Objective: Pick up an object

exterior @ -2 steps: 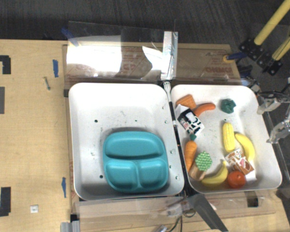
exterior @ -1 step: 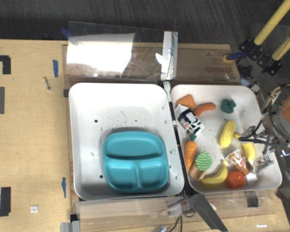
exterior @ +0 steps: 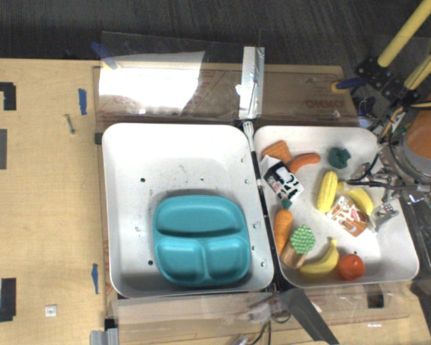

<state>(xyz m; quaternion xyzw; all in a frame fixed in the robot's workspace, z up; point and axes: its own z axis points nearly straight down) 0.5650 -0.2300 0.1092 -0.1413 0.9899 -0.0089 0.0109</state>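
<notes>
The right bin [exterior: 399, 254] holds several toy foods: a corn cob [exterior: 327, 190], a banana [exterior: 320, 261], a red tomato [exterior: 350, 266], a green broccoli [exterior: 302, 238], a carrot [exterior: 282, 227], an orange sausage shape [exterior: 304, 161], a black-and-white carton [exterior: 282, 180], a small teal piece [exterior: 338, 156] and an orange-white packet [exterior: 347, 216]. My gripper [exterior: 382, 196] hangs low over the bin's right side, beside the packet and a yellow piece [exterior: 360, 198]. The arm's orange band [exterior: 424, 136] sits above it. Nothing visibly rests in the gripper.
The left bin [exterior: 129, 157] holds a teal divided plate [exterior: 200, 239]. A clear plastic sheet [exterior: 158, 85] and a metal divider [exterior: 251, 85] lie behind the bins. Yellow poles and cables [exterior: 406, 31] crowd the upper right.
</notes>
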